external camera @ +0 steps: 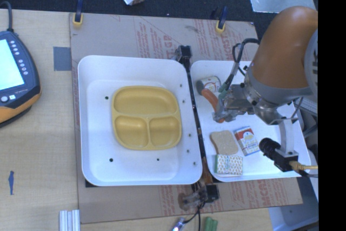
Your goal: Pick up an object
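The arm's gripper (223,111) hung low over the right bin (259,170), just beside an orange carrot-like piece (210,98); whether its jaws were open or closed could not be told. Near it lay a tan bread slice (224,142), a small carton (246,140) and a checked sponge (228,164). The left bin (92,132) held a yellow divided tray (146,117).

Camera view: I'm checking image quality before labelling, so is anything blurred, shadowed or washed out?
Camera view: lit evenly, white left bin bright but not blown out; yellow divided tray sharp; grey-and-orange arm soft-edged, shading the white right bin; gripper detail murky.
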Robot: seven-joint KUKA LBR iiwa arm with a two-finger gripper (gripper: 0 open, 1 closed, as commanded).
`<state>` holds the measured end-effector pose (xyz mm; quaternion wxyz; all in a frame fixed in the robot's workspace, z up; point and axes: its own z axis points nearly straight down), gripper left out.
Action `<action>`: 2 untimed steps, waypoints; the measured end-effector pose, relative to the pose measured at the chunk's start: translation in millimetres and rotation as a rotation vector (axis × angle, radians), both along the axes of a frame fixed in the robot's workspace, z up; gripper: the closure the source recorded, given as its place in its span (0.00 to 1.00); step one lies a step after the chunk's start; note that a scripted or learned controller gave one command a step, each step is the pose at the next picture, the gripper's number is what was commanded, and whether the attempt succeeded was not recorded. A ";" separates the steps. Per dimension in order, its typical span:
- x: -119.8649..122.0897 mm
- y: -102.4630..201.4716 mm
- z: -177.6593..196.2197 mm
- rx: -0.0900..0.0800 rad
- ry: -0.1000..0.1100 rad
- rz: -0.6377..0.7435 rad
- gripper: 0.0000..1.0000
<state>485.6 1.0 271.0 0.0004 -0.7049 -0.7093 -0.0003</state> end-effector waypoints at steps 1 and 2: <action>36.5 48.9 0.9 0.000 0.003 -0.002 1.00; 94.4 73.1 -37.6 -0.003 0.003 0.000 1.00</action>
